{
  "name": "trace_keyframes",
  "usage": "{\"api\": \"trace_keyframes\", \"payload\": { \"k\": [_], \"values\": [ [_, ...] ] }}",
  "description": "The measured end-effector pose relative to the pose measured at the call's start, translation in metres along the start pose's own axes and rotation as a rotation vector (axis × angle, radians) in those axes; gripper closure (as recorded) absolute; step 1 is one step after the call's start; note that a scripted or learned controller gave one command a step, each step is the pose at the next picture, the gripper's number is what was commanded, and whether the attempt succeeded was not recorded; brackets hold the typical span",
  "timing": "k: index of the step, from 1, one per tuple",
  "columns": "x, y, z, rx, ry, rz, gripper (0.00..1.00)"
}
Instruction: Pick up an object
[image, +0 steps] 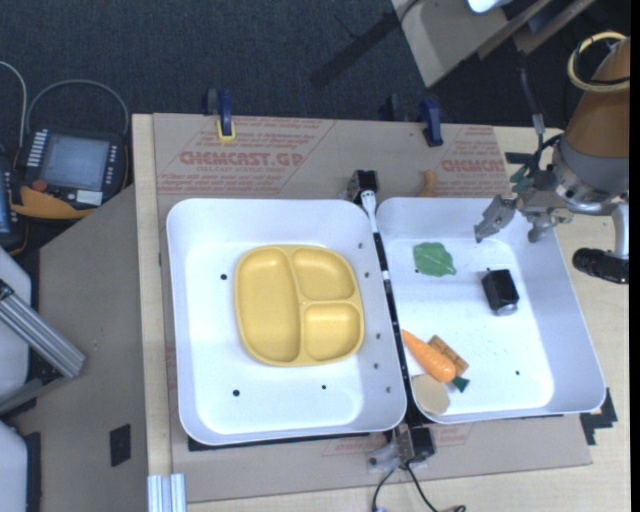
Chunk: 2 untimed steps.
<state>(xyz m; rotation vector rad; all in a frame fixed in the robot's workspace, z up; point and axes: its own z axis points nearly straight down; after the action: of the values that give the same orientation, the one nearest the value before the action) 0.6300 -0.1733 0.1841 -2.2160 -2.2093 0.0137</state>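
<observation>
"Over the right bin (560, 330), up at its far edge, that was where the gripper (514, 222) hung when I looked. The fingers were spread apart, one pointing down toward the left and the other to the right, and there was nothing between them."

"So nothing had been picked up?"

"Nothing that I could see. Every object lay on the floor of that bin. The green piece (434, 259) sat near the back, a little left of the gripper and below it. The black block (500, 291) lay just beyond that, toward the middle. Down at the near left corner the carrot (427, 356) rested against a small brown piece (450, 357), with a pale round disc (433, 397) just under them."

"And the other bin?"

"The left bin (200, 330) held the yellow divided plate (298, 303), flat and untouched as far as I could judge."

"How far along would you have called it?"

"Barely started, I'd say. The arm was above the bin but not down among the things. Choosing one, lowering onto it, closing and lifting were all left to do. The green piece and the black block looked nearest to reach."
</observation>
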Motion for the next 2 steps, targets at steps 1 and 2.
{"api": "trace_keyframes", "payload": {
  "k": [1, 2],
  "values": [
    [0.001, 0.003, -0.009, -0.015, -0.003, -0.003, 0.00],
    [-0.002, 0.012, 0.039, -0.010, -0.002, -0.005, 0.00]
  ]
}}
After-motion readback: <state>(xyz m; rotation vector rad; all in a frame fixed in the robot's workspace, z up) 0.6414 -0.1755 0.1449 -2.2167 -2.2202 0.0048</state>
